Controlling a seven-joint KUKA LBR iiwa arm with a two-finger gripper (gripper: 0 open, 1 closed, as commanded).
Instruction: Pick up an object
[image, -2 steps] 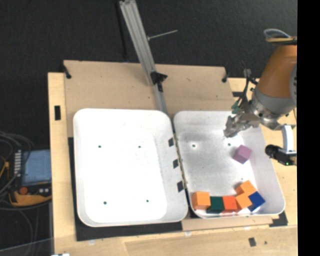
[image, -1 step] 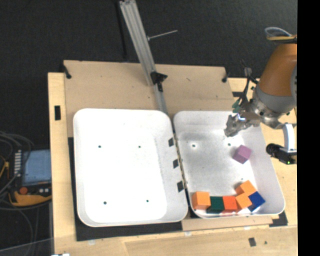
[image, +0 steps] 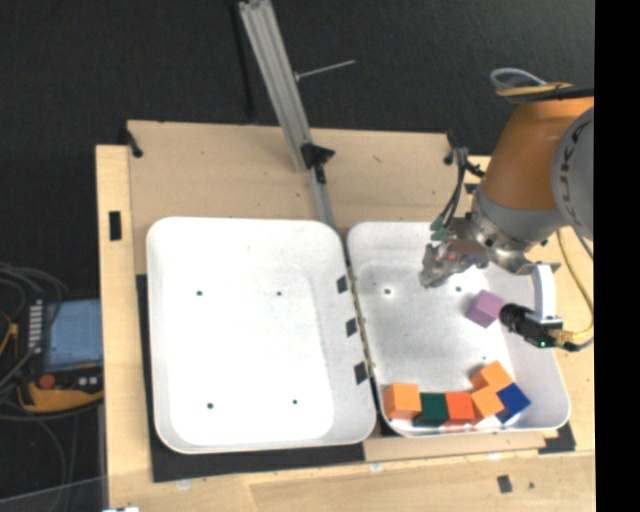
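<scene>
**Nothing lifted yet**

Hovered hand (image: 440, 262) over upper part of right bin (image: 400, 340); grip state impossible to tell, nothing seen held. Left purple block (image: 485, 308) loose just right of hand, well apart from others. Found remaining blocks (image: 455, 400) crowded along near wall. Judged pick undone.

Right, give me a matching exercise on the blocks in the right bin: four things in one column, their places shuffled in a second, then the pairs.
Things:
1. purple block
2. green block
3. blue block
4. pincer

Places:
A. between two orange blocks along the bin's near wall
B. alone in mid-bin, just left of the arm's black fitting
C. above the bin's far half, left of the purple block
D. near right corner, beside an orange block

Pairs: 1-B, 2-A, 3-D, 4-C
</scene>
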